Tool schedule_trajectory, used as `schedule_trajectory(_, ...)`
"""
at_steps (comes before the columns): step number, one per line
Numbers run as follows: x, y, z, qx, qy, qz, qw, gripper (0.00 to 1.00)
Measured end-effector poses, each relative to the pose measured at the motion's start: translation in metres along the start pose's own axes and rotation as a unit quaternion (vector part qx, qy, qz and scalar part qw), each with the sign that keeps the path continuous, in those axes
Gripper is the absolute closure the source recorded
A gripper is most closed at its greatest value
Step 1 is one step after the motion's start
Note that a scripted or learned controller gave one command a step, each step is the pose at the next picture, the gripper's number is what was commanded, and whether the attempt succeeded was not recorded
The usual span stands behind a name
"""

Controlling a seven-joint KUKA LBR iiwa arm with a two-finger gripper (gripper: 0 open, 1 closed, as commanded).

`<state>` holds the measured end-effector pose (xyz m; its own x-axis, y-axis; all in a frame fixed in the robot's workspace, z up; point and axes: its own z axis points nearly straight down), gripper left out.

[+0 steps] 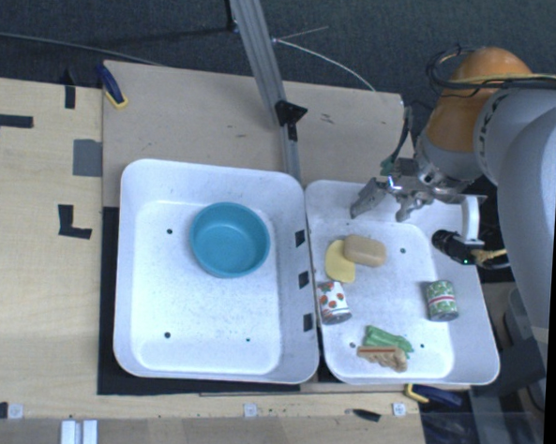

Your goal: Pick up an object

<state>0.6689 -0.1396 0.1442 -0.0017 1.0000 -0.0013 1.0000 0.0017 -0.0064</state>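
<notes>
Above the right bin's (pixel 471 364) far rim, gripper (pixel 384 208) with fingers spread wide, tan bread roll (pixel 364 251) well apart.

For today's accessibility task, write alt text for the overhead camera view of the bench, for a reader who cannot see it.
A grey robot arm's open gripper hovers over the far end of the right white bin, holding nothing. That bin holds a tan bread roll, a yellow piece, a red-and-white can, a green can and a green-topped toy; the left bin holds a blue bowl.
</notes>
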Motion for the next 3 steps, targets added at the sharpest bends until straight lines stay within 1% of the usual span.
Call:
schedule_trajectory(1, 0.001, -0.002, 0.055, 0.000, 0.000, 0.000, 1.0000, 0.00)
schedule_trajectory(2, 0.002, 0.000, 0.041, -0.003, 0.000, -0.001, 1.0000, 1.00)
schedule_trajectory(3, 0.005, 0.008, -0.020, -0.005, 0.000, 0.000, 1.0000, 1.00)
